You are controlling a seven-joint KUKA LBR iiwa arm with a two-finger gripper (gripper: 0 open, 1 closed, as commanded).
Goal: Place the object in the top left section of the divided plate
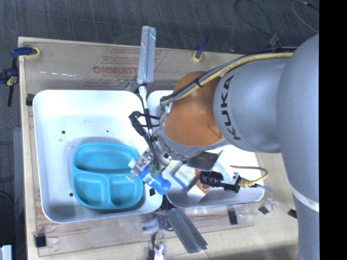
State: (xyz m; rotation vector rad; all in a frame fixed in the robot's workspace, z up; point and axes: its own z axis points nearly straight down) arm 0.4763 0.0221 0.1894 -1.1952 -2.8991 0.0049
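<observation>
Two shallow white bins sat side by side, the left bin [49, 145] holding a blue divided plastic plate [105, 175] with one long section and two smaller ones. At the plate's right rim hung the two-finger gripper [145, 169], its state impossible to tell; a small blue object [159, 184] lay just beside it. Farther back rose the grey arm [260, 104] with its orange band [190, 112].

A robotics lab. A big grey arm [260, 107] works over two white bins [49, 145] on a clamped bench [81, 64], with loose cables [249, 172] about
</observation>
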